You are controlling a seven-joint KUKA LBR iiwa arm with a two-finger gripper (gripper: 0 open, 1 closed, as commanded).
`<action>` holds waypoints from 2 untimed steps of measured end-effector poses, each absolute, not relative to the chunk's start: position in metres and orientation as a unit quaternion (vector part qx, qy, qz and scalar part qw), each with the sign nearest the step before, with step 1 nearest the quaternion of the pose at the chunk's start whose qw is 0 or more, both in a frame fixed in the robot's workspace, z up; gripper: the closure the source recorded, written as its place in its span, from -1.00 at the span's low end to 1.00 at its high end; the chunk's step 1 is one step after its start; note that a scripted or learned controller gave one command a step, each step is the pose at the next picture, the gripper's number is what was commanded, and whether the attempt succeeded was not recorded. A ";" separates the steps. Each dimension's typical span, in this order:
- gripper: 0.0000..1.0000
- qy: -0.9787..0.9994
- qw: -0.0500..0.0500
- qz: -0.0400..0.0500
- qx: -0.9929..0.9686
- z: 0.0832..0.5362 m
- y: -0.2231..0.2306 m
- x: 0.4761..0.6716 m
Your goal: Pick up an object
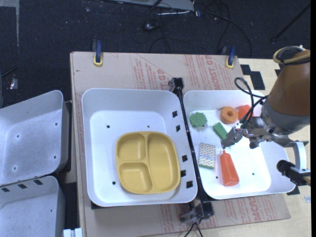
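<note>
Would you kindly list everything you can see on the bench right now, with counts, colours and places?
Bins: two, white, side by side on the board.
Divided tray: one, yellow, three compartments, in the left bin.
Ring: one, orange, right bin, far side.
Knobbly piece: one, green, right bin, near the divider.
Block: one, green, right bin, centre.
Patterned pad: one, pale with coloured checks, right bin.
Bottle: one, orange-red, right bin, near side.
Clamps: two, yellow, board's far edge.
Arm: one, grey and orange, over the right bin.
Pincer: one, dark, above the block.
</note>
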State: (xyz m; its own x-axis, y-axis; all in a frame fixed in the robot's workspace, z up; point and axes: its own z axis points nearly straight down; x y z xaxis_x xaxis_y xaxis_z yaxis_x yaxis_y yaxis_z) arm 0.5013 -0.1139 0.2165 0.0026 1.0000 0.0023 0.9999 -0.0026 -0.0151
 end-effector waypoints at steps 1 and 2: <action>-1.00 -0.707 0.000 0.000 -0.707 0.224 -0.114 0.504; -1.00 -0.707 0.001 0.001 -0.707 0.182 -0.110 0.505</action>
